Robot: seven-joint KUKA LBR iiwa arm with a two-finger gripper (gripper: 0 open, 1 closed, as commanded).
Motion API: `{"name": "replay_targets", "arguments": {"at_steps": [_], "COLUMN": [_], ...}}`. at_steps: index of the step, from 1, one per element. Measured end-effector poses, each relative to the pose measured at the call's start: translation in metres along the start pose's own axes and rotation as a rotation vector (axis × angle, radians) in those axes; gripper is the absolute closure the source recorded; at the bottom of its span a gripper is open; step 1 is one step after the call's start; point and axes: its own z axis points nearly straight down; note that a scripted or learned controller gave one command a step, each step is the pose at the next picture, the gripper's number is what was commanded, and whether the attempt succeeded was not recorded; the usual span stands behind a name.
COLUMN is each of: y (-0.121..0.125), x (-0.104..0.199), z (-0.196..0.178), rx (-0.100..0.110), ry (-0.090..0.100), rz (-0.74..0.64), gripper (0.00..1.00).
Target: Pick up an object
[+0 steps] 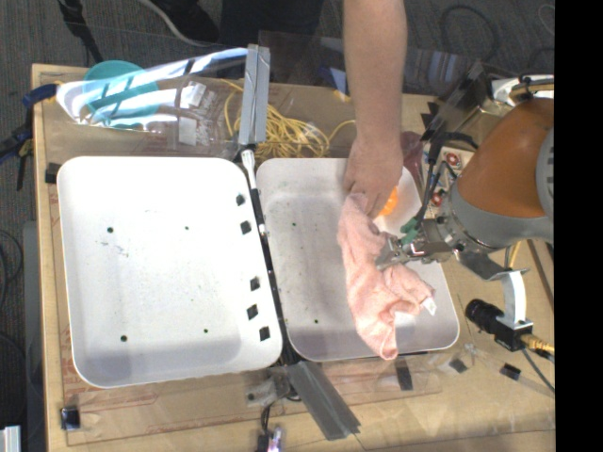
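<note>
A crumpled pink cloth (377, 285) lies in the right bin (301, 252), draped toward its front right corner. A person's hand (372, 182) reaches down from the top and touches the cloth's upper end. An orange object (390, 201) peeks out beside the hand. My gripper (398, 249) sits at the cloth's right edge, its tip against the fabric; the cloth hides how its fingers stand.
The left bin (151, 271) sits beside the right one, with black clips along the divider (254, 262). Behind the bins lie a clear plastic bag with a teal item (141, 97) and yellow cable (283, 135). The person's forearm (377, 64) crosses above the right bin.
</note>
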Motion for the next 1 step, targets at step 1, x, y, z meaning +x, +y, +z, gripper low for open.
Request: {"name": "replay_targets", "arguments": {"at_steps": [1], "y": [0.0334], "x": [0.0437], "z": [0.0211], "rx": [0.004], "ry": [0.001], "rz": [0.170], "gripper": [1.00]}}
